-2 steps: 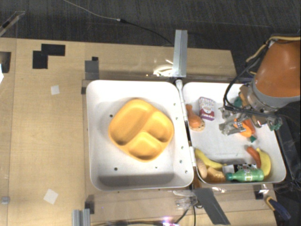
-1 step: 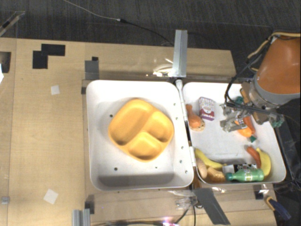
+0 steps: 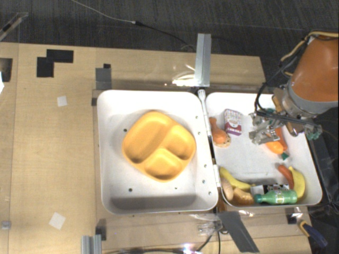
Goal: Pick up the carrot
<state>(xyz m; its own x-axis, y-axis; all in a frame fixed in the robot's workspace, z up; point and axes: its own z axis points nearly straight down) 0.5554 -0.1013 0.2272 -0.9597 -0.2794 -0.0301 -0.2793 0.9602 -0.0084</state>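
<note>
Hovering end effector [image 3: 263, 129], grip unreadable, sits beside carrot [image 3: 275, 143] near bin's right wall [image 3: 312, 160].

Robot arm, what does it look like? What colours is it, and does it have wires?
The arm has a big rounded orange band with a grey ring beneath it. Thin dark cables loop down its side. The gripper is silvery grey metal with small, blocky parts, and a little green piece sticks out by the wrist.
</note>
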